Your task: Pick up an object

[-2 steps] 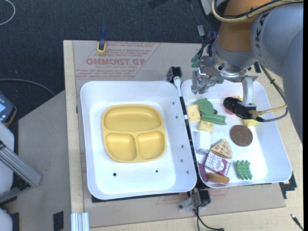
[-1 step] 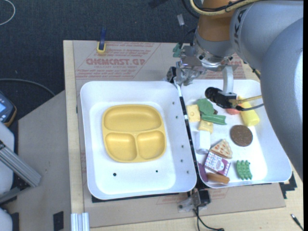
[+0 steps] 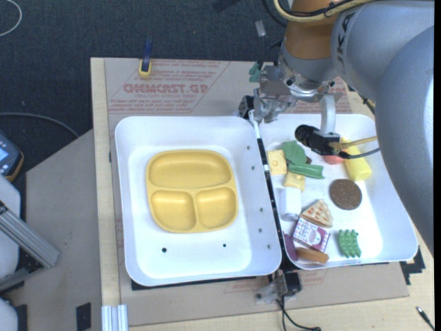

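The gripper (image 3: 262, 112) is seen up and to the left of the brown disc (image 3: 344, 194), over the far left corner of the right bin (image 3: 393, 205), where its rim meets the left bin (image 3: 131, 185). Whether it is open or closed cannot be told, and nothing is seen held in it.

The things to be picked are gathered around the brown disc. A green piece (image 3: 303, 163) and a yellow block (image 3: 277, 163) are found up and left of it, and a white block (image 3: 292, 201) to its left. A wedge (image 3: 317, 214) is placed just below-left and a purple packet (image 3: 310, 234) beyond that. A green ridged piece (image 3: 349, 243) lies below the disc and a yellow cylinder (image 3: 358, 167) just above.

Bare bin floor is left to the right of the disc. Far to its left, a yellow divided plate (image 3: 189, 188) is lying in the left bin, ringed by bare white floor.
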### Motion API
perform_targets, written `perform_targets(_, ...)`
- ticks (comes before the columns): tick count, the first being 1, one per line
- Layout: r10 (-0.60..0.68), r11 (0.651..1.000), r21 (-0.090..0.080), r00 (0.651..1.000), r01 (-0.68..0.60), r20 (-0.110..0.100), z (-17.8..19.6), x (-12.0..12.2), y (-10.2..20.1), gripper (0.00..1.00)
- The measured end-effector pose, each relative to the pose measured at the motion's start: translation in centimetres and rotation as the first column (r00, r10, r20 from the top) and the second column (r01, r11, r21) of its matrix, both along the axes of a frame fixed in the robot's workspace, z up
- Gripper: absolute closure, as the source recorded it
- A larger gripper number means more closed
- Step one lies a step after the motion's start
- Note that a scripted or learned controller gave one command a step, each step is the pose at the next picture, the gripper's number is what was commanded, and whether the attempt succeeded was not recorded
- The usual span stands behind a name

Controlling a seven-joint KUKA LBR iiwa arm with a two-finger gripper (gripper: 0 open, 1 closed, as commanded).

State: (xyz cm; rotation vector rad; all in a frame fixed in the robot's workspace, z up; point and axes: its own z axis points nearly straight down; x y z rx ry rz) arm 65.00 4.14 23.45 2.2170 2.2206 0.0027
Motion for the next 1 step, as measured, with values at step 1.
perform_targets(1, -0.001, 1.000, 0.001, 1.000, 0.001, -0.004, 0.07, -0.36, 0.05, 1.00)
